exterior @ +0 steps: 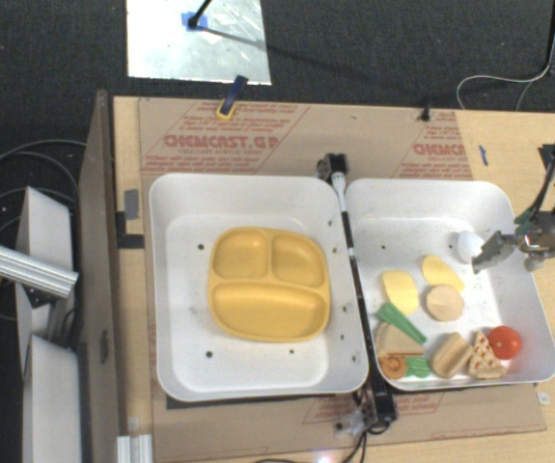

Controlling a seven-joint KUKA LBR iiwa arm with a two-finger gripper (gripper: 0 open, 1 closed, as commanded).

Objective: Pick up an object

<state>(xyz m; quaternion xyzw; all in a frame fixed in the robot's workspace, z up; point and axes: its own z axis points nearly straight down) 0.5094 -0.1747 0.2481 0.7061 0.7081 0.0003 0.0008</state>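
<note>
Right shallow white bin (509, 210), nearest edge first: a red tomato (506, 341), a pizza wedge (483, 355), a tan bread roll (448, 353), a carrot piece (400, 364) and a green pod (401, 322) are lying there; behind them, two yellow pieces (401, 290) and one tan disc (444, 303). The gripper (494, 249) is hovering beyond these, beside a white ball (467, 246); its grip cannot be told. Left of that bin, a second white bin (176, 258) is holding one yellow three-compartment plastic plate (268, 284).
</note>
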